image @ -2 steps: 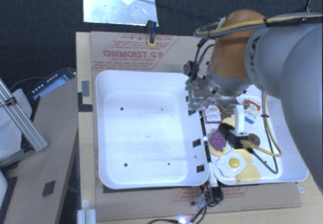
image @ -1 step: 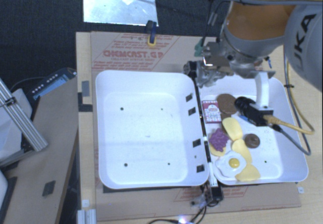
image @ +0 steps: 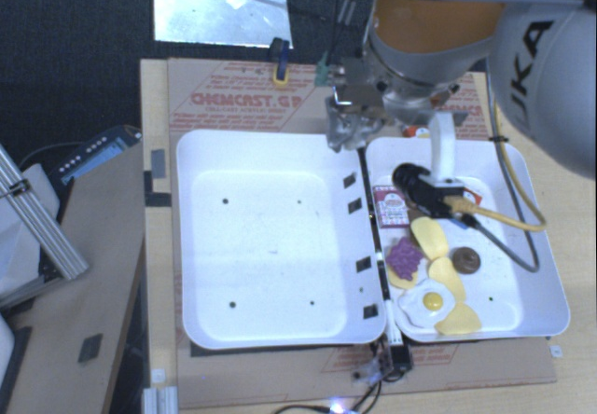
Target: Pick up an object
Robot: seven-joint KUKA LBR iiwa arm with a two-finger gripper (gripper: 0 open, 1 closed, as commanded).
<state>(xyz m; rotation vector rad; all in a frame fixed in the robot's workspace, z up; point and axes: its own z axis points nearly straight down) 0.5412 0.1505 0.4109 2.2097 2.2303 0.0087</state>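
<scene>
The gripper [image: 350, 134] hangs above the bins' far edge; I cannot tell its jaws' state. Nothing is picked; the toys [image: 431, 263] lie in the right bin [image: 532, 244].

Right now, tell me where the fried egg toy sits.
The fried egg toy lies in the right bin, near its front left corner, just below the purple piece.

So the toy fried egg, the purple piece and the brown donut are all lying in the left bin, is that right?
Not quite. The camera view shows the fried egg, the purple piece and the brown donut all lying in the right bin, not the left bin.
</scene>
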